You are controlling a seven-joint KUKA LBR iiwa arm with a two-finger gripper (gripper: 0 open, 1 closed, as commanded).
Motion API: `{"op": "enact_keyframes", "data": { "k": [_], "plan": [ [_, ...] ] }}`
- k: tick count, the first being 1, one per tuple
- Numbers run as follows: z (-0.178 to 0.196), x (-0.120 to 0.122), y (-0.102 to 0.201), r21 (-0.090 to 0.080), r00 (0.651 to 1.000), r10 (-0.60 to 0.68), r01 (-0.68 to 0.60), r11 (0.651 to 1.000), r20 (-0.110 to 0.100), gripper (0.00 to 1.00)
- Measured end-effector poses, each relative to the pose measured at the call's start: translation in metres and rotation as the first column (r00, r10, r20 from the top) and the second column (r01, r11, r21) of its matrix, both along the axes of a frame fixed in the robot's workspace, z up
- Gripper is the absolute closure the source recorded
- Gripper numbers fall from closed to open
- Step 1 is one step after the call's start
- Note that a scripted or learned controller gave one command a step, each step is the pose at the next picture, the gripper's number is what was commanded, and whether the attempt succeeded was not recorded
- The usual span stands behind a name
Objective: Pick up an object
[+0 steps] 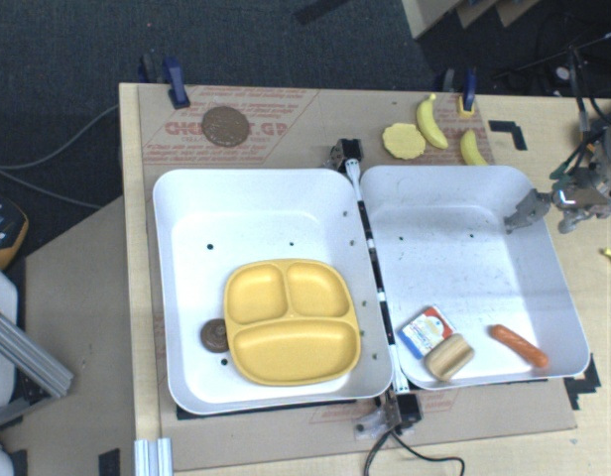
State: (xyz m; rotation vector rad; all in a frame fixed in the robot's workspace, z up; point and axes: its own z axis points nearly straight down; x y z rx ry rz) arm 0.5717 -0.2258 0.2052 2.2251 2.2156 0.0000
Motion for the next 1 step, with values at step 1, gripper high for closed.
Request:
{"op": "enact_keyframes", "data": {
  "k": [1],
  "plan": [
    [-0.0807, -0.0251, 0.0887, 0.008, 1.000, 0.011, -0.011, 1.000, -0.011, 0.00]
  ]
}}
